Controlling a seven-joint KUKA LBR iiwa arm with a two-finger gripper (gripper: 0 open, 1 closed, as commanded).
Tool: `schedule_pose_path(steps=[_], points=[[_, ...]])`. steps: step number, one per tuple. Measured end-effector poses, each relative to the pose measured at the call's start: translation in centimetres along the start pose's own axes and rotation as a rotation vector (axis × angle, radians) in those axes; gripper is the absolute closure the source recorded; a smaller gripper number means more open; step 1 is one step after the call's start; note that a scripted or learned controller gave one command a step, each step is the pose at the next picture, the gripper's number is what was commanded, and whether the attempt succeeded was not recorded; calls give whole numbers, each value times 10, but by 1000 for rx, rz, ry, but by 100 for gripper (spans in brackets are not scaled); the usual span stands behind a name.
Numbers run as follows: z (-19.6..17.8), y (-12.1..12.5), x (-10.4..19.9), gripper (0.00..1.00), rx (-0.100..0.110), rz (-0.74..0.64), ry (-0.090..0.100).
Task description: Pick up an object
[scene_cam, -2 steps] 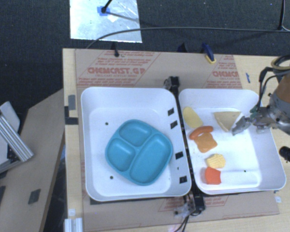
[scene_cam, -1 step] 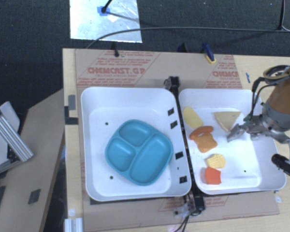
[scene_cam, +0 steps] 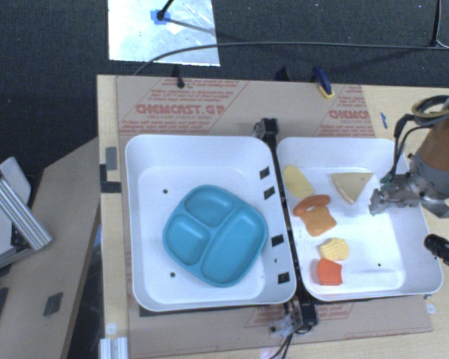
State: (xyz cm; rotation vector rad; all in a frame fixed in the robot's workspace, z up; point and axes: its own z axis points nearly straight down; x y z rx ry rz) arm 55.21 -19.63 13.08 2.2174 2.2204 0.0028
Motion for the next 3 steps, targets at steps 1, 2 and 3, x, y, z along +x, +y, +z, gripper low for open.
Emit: schedule_pose_path(steps=[1, 2, 3], points=[[-47, 0, 7, 100, -2, -4, 0], [-112, 4, 7, 100, -5, -4, -2], [-165, 5, 6, 100, -3, -5, -1]])
